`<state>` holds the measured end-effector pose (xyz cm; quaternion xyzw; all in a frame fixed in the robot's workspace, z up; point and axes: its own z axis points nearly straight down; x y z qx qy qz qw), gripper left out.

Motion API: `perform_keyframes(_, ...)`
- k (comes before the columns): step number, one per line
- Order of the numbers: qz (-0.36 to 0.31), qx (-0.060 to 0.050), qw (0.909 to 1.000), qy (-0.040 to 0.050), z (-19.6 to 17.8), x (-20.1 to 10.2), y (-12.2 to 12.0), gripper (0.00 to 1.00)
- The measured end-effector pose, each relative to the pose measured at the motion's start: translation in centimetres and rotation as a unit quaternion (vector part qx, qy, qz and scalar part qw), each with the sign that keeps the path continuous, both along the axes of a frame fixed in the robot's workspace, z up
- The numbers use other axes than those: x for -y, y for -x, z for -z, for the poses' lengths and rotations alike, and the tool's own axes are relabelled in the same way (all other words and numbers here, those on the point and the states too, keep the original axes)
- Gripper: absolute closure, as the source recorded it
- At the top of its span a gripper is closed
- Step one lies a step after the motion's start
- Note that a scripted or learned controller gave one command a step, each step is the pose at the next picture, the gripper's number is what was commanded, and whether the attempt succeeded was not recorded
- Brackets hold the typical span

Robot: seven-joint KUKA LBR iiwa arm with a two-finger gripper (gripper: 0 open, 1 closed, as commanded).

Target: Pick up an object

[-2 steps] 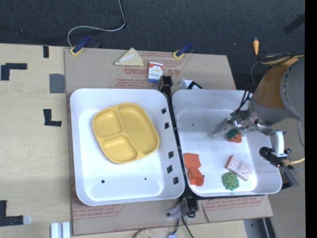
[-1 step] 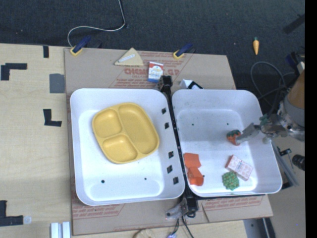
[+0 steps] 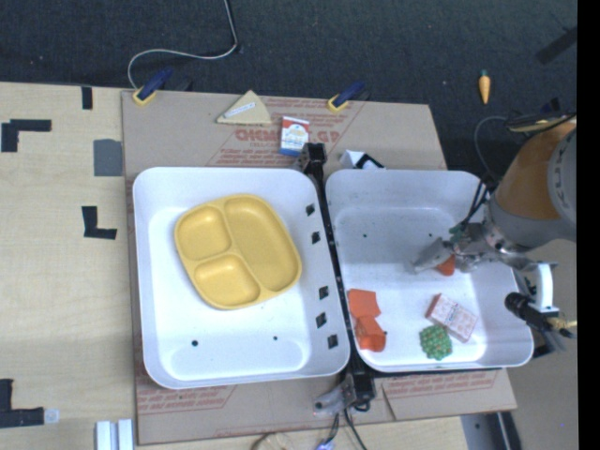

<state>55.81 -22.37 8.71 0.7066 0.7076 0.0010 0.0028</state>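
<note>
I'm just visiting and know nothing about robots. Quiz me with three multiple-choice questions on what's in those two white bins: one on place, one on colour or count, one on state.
1. Which bin holds the yellow tray?
A. left bin
B. right bin
C. neither

2. How many compartments does that tray have?
A. two
B. three
C. five

3. Where is the arm's hand?
A. over the left bin
B. above the floor
C. low in the right bin, by a small orange-red piece

Answers:
1 A, it sits in the left bin.
2 B, ridges divide it into three.
3 C, the hand reaches in from the right, with that piece at its tip.
</note>
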Motion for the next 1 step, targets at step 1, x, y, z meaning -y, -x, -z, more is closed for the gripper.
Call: perform_keyframes(1, 0.0, 0.002, 1.0, 0.0023, -1.08, 0.1, -0.08, 1.0)
